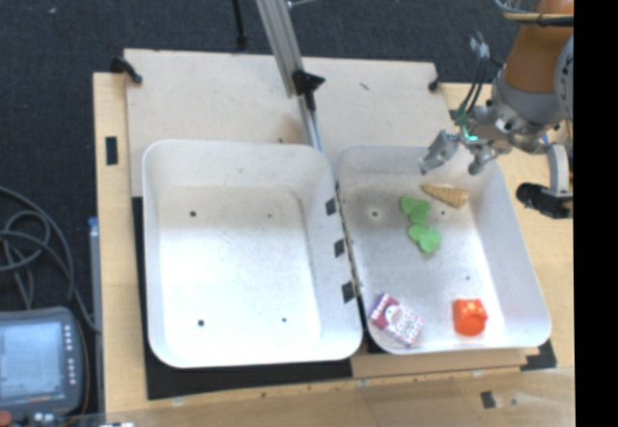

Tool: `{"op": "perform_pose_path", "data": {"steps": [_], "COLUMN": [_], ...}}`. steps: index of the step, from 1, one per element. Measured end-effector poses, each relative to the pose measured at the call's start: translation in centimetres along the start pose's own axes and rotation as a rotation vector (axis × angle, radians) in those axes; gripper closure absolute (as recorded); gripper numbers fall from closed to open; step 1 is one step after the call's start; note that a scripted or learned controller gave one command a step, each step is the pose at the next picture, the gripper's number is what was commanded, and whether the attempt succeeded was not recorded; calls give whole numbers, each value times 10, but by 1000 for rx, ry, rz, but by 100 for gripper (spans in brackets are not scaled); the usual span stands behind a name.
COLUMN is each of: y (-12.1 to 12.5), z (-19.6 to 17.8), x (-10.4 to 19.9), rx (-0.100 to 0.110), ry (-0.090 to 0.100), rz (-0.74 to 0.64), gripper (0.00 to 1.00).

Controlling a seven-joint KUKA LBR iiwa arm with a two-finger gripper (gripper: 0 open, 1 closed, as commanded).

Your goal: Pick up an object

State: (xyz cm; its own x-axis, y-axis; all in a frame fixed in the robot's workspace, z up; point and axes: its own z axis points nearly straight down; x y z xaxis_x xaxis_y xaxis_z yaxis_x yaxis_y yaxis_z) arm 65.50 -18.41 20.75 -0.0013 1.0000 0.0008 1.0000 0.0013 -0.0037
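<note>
Objects lie scattered in the right bin (512,251) as the gripper (454,160) hangs over that bin's far end, its two fingers spread apart with nothing between them. One fingertip (428,164) points down toward the bin's back wall and the other sits to its right, both above and clear of a tan cone (446,193) that lies on its side just below them, near the far right of the bin floor. Two green pieces rest just left of and nearer than the cone: one green piece (415,210) close beside the cone, and a second green piece (425,239) touching or nearly touching it on the near side. Well apart from these, at the bin's near edge, a red block (469,317) stands toward the right and a red-and-white packet (397,321) lies toward the left corner, tilted. The arm (536,58), grey with an orange band, enters from the right above the bench (208,92). The left bin (159,251) sits beside the right one, their rims meeting along the middle, and a metal post (275,14) slants up from between their far ends.
</note>
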Motion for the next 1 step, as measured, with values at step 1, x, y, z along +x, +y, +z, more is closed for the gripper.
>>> {"op": "perform_pose_path", "data": {"steps": [1], "y": [1], "z": [-3], "x": [-1], "rx": [-4], "ry": [-4], "rz": [-3], "gripper": [0]}}
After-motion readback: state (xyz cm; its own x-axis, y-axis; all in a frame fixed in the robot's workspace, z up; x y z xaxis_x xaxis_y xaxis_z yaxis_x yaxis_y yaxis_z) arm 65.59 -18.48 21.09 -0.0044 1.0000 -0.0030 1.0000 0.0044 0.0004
